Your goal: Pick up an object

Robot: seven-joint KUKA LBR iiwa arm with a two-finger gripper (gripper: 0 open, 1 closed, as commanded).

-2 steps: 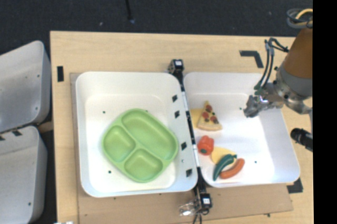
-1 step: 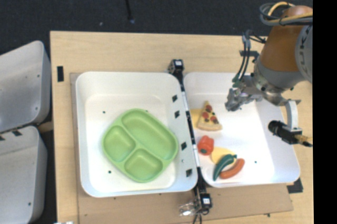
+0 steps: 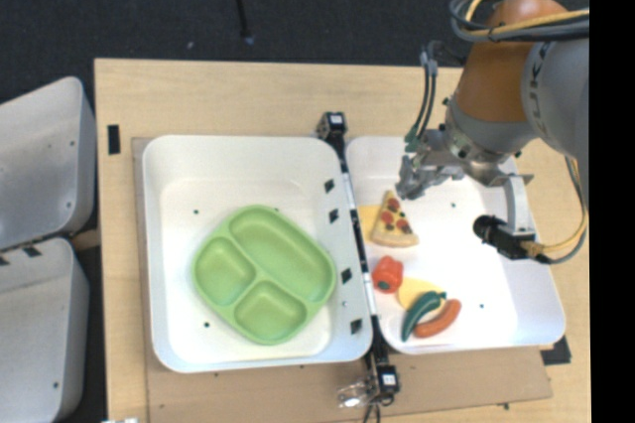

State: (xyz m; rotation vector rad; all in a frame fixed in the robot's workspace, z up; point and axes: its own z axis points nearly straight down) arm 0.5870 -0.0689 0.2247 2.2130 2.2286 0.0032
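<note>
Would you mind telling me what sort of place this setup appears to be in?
Most likely a robotics lab test bench, not a kitchen: a grey arm's two-finger gripper hangs over two shallow white plastic bins, one holding a green divided plastic tray, the other toy food such as a plastic pizza slice.

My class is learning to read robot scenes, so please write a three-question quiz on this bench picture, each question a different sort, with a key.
1. True or false: the green divided plate lies in the left bin.
2. Multiple choice: which item lies nearest the end effector? A) the pizza slice B) the sausage C) the green pepper
3. Fill in: the red pepper lies in the ____ bin.

Key
1. True.
2. A; the end effector is just above the slice in the picture, the other two lie near the bin's front edge.
3. Right.
</note>
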